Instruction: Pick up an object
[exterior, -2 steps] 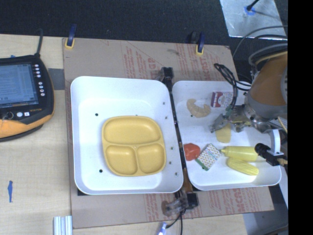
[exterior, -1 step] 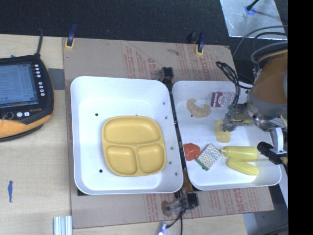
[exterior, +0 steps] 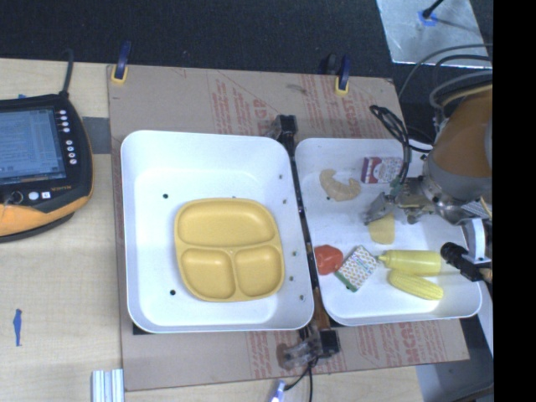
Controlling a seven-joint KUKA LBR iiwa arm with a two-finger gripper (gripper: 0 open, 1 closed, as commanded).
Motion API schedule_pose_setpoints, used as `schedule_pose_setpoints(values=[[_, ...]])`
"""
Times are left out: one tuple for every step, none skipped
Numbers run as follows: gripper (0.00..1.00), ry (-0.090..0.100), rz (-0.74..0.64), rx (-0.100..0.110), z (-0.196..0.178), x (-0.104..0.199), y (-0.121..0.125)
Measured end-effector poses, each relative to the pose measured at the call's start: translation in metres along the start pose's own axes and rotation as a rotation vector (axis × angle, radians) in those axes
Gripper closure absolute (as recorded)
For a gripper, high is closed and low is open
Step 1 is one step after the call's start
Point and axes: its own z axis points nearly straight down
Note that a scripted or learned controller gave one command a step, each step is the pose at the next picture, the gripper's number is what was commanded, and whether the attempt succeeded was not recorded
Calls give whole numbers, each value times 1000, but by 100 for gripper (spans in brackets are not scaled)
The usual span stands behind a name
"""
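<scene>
Pale yellow, the wedge-shaped block (exterior: 383, 229) lies directly beneath the gripper (exterior: 392, 208) in the right bin (exterior: 335, 308), fingers spread partly open around its top, nothing gripped yet.

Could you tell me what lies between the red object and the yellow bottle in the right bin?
In the camera view, a small speckled packet lies between the red object and the yellow bottle, tilted on the bin's floor.

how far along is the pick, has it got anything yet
Done: the arm has reached into the right bin. In hand: the pincer sits low over the pale yellow block; no grasp is visible. Left: closing on it and lifting. Nothing looks raised.
</scene>
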Motion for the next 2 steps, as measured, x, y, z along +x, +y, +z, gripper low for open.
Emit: schedule_pose_setpoints(values=[[0, 3, 6, -4, 10, -7, 53], [0, 2, 5, -2, 10, -35, -7]])
